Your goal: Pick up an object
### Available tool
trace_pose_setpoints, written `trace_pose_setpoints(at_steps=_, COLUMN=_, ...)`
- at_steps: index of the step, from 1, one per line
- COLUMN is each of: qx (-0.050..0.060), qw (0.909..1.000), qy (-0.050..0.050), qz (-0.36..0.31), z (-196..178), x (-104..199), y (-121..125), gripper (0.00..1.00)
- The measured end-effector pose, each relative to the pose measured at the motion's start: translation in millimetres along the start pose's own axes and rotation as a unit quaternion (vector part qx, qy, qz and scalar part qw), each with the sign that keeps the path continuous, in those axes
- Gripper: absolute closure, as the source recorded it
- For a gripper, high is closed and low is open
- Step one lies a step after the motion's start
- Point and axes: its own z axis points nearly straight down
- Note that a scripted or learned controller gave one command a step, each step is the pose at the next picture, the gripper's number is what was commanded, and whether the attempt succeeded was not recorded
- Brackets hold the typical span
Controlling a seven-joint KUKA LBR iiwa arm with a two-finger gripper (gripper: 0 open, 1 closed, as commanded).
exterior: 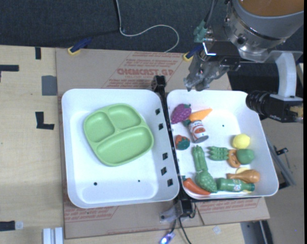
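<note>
A: The green plate (119, 133) fills the left bin (72, 151). And the gripper (198, 81)?

B: It hangs above the right bin's (255, 116) far left corner; the purple grapes (181, 113) lie just nearer the front, inside that corner.

A: Fingers?

B: They look slightly apart and empty, though dark and blurred. The toys at the front edge overlap.
</note>
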Motion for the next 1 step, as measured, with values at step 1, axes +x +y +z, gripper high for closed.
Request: trace_pose_setpoints(at_steps=1, qx=0.007, qw=0.9999, qy=-0.002, qz=0.009, z=90.8, x=-54.2, y=-1.5, gripper=1.0)
